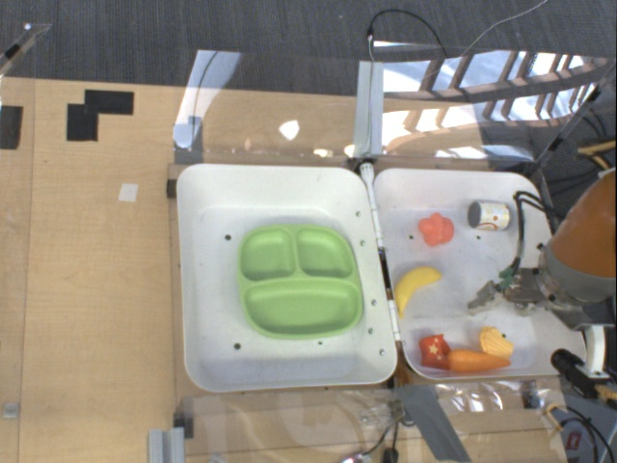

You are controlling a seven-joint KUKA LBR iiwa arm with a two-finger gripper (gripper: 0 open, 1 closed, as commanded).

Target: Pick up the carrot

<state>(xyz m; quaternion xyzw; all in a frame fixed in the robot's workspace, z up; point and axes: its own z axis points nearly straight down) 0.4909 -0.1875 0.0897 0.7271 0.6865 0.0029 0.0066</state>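
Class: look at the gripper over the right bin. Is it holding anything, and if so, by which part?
Nothing is held. The gripper hangs open over bare bin floor, apart from the carrot lying near the right bin's front edge.

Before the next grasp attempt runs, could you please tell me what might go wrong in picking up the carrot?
1. The orange tapered carrot touches a red toy piece and a yellow ridged toy; the gripper could grab or knock those.
2. The carrot lies close to the right white bin's front wall, leaving little room for a finger on that side.
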